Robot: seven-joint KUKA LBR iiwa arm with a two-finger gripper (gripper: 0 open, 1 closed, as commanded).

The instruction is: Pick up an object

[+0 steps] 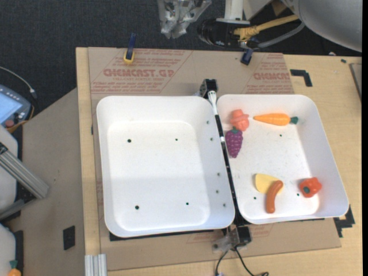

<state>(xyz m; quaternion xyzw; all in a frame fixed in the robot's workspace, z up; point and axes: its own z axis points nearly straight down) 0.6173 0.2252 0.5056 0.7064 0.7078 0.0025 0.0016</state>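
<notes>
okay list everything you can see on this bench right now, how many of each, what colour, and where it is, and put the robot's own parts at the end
bins: two, white, side by side on the board
carrot: one, orange with green tip, right bin, far side
pink toy: one, pink, right bin, far left corner
grapes: one bunch, purple, right bin, just below the pink toy
yellow wedge: one, yellow, right bin, near side
sausage: one, orange-brown, touching the yellow wedge
red toy: one, red with green, right bin, near right corner
board: one, brown, under both bins
clamps: two, blue, board's far edge
tool: one, metallic, above the far edge of the board, nothing between its fingers
</notes>
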